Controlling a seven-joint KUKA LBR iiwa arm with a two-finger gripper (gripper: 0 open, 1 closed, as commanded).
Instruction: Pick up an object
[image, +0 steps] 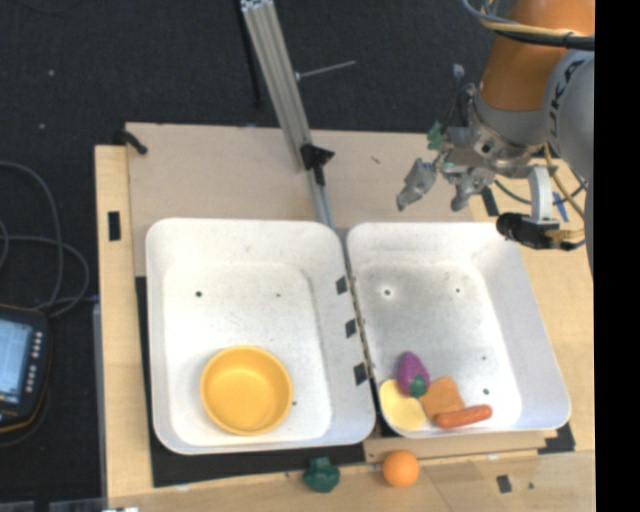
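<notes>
My gripper (437, 192) hangs above the far edge of the right bin (520, 300), its two fingers spread apart with nothing between them. Toy food lies in that bin's near corner: a purple eggplant (410, 371), an orange piece (441, 396), a red-orange carrot (464, 417) and a pale yellow slice (401, 407). A yellow bowl (246, 388) sits in the near part of the left bin (170, 300). The gripper is far from all of these.
An orange ball (400, 468) and a green toy (321, 475) lie on the bench in front of the bins. A slanted metal rail (290, 100) rises behind the bins' divide. A tablet (18, 365) sits at the far left.
</notes>
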